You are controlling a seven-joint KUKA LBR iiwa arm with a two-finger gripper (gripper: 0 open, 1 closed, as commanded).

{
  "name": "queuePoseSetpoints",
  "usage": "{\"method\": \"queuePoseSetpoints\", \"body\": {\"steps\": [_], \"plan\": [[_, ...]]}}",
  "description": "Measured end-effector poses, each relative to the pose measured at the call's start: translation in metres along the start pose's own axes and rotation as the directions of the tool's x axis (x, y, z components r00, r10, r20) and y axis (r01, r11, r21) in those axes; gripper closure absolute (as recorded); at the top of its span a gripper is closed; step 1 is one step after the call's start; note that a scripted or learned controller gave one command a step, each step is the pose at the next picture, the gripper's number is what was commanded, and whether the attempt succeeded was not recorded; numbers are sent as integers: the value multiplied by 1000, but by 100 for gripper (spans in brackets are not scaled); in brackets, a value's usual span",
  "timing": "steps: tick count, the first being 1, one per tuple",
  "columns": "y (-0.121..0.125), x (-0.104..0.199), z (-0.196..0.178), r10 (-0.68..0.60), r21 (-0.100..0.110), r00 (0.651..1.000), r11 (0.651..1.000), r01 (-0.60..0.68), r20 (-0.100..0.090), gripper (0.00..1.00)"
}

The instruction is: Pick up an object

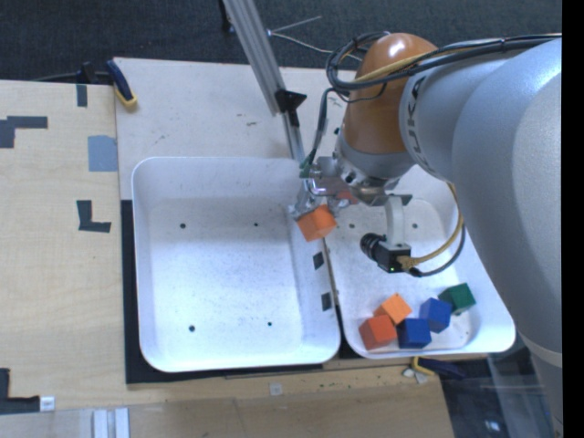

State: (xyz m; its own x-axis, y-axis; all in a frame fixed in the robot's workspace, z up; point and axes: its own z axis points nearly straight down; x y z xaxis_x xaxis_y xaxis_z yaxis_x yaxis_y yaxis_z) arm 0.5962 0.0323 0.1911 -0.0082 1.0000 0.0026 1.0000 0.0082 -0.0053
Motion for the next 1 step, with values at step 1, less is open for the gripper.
{"method": "queuePoseSetpoints", "body": {"steps": [1], "plan": [[0,19,-27,4,-5,1000,1000,-4,2,100]]}}
